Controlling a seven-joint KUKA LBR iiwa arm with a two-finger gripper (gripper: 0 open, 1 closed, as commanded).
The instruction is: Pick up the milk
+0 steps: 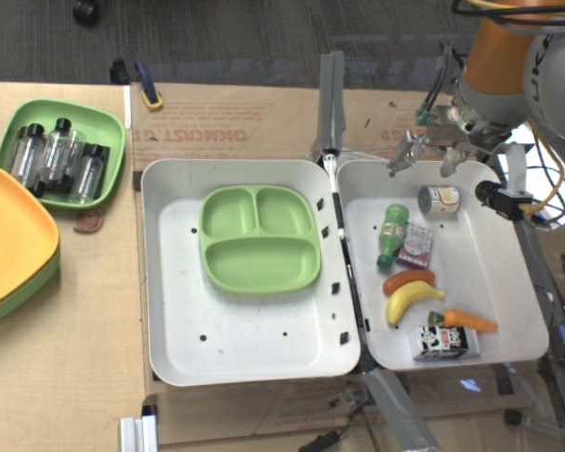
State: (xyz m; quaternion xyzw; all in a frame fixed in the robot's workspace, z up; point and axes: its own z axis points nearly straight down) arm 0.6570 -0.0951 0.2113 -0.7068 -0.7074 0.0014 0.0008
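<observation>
A: We see the gripper (424,156) at the upper right of the frame, above the right bin's (527,347) far edge, fingers spread apart with nothing between them.

B: And the milk (444,341)? We find it at the lower right, lying just below the carrot (469,321).

A: So we judge nothing done yet: reach, descent, grasp and lift all remain.

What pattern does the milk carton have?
Black and white cow patches on the milk carton, seen in the camera view.
</observation>
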